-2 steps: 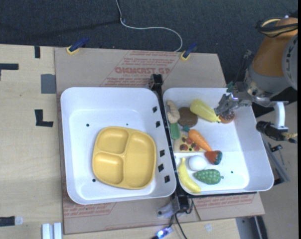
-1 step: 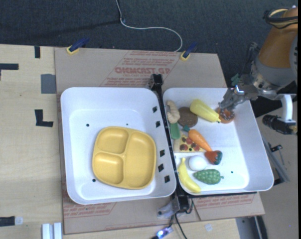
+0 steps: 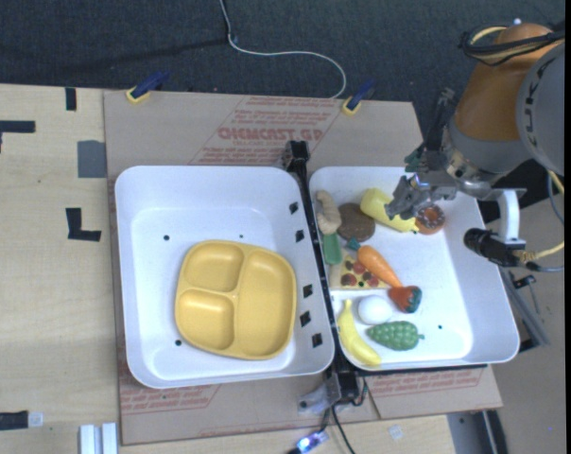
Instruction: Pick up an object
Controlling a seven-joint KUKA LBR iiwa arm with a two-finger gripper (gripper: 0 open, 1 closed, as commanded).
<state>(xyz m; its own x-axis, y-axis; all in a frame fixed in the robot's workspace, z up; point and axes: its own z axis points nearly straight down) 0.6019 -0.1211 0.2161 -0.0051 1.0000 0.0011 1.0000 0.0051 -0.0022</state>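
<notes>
In the right bin (image 3: 475, 324), nearest the camera, lie a banana (image 3: 354, 337), a green bumpy fruit (image 3: 394, 335) and a white egg (image 3: 372, 308); a carrot (image 3: 378, 265) lies just beyond. The left bin (image 3: 144, 253) holds a yellow divided plate (image 3: 236, 298). At the right bin's far end the hand (image 3: 406, 200) sits low over a yellow toy (image 3: 380, 206); whether it grips it I cannot tell

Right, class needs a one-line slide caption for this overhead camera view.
KUKA arm's gripper poised over toy food in the right bin; yellow divided plate in the left bin.
</notes>
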